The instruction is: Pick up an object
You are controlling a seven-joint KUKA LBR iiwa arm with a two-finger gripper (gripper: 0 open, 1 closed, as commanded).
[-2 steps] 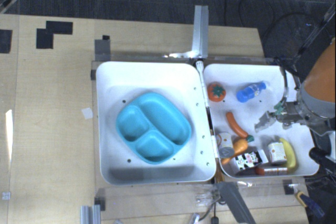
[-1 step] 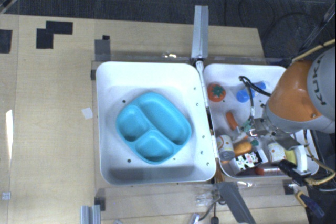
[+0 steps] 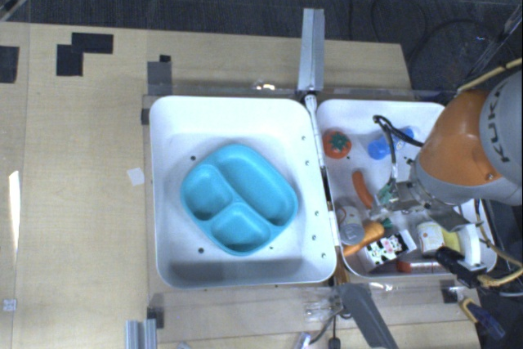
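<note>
The gripper (image 3: 391, 200) is hovering over the carrot (image 3: 363, 187); its state is unclear. The carrot looks light and stiff, best pinched mid-body.

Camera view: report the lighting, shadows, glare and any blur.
Camera view: even overhead light; a soft shadow lies along the near inside wall of the left bin; a bright glare streak marks the bench at the left edge; the blue divided tray is sharp, while the small items around the gripper in the right bin look soft and hard to tell apart.
</note>
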